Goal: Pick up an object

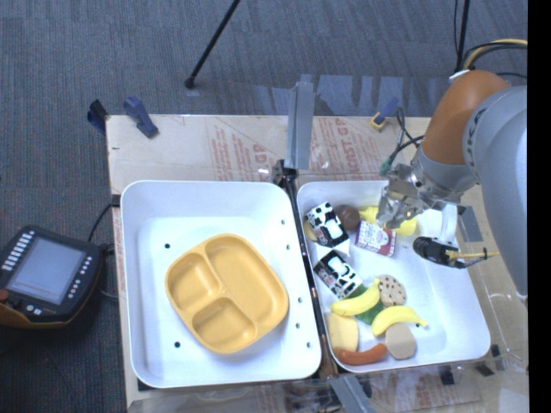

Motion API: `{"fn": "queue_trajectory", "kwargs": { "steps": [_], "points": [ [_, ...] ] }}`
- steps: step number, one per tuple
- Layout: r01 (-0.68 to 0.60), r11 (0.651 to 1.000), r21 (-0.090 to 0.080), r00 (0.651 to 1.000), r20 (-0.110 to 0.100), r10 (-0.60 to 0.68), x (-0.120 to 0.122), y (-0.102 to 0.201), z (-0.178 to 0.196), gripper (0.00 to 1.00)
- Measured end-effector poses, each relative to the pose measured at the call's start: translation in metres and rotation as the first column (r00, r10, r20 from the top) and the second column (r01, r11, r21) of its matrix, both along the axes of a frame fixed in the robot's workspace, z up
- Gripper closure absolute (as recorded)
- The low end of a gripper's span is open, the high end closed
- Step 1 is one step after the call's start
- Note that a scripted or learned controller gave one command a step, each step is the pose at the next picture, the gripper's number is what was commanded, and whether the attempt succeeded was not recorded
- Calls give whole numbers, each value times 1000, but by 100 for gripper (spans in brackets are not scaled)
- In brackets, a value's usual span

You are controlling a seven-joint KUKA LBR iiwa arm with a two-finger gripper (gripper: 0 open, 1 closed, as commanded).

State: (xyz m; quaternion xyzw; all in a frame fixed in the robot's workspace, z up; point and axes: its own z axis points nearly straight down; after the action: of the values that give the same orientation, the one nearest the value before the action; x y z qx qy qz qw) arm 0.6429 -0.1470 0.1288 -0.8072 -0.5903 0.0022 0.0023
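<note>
2 white bins sit side by side; the left bin (146, 231) holds 1 yellow divided plate (225, 292) with 3 compartments; the right bin (456, 317) holds a pile of toy food: 2 black-and-white cartons (325, 223), 2 bananas (398, 318), 1 cookie (392, 290), 1 sausage (373, 354), 1 red-and-white packet (376, 238), 1 brown ball (348, 218). The gripper (398, 206) hangs over the far part of the right bin, just above the packet; whether its fingers are wide or narrow I cannot tell; nothing shows between them. 1 handheld controller (45, 274) lies left of the bench.
</note>
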Motion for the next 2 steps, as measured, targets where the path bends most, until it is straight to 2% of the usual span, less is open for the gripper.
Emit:
{"fn": "queue_trajectory", "kwargs": {
  "steps": [1,2],
  "points": [
    [-1,1000,0,1000,-2,1,0,1,-1,0],
    [-260,966,10,966,2,260,2,-26,-37,0]
  ]
}}
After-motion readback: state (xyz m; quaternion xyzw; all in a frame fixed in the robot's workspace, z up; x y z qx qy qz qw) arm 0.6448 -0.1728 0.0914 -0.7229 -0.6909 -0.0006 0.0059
